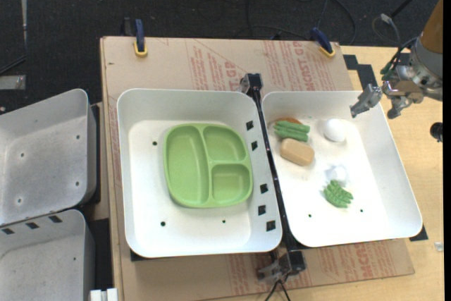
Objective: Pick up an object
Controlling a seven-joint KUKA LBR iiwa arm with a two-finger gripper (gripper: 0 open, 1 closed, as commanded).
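At the right edge of the frame, the pincer (380,99) hangs over the upper right rim of the right bin (394,180), its two fingers spread apart with nothing between them. Inside that bin, a white egg-shaped object (335,129) lies nearest the pincer, toward the bin's upper middle. Left of it sits a green bean pod (292,129), with a tan bread-like piece (297,152) just below. A small white piece (336,172) and a leafy green toy (337,194) lie lower in the bin. The left bin (141,222) holds a green divided plate (208,165). Both bins rest on the worktop (183,60).
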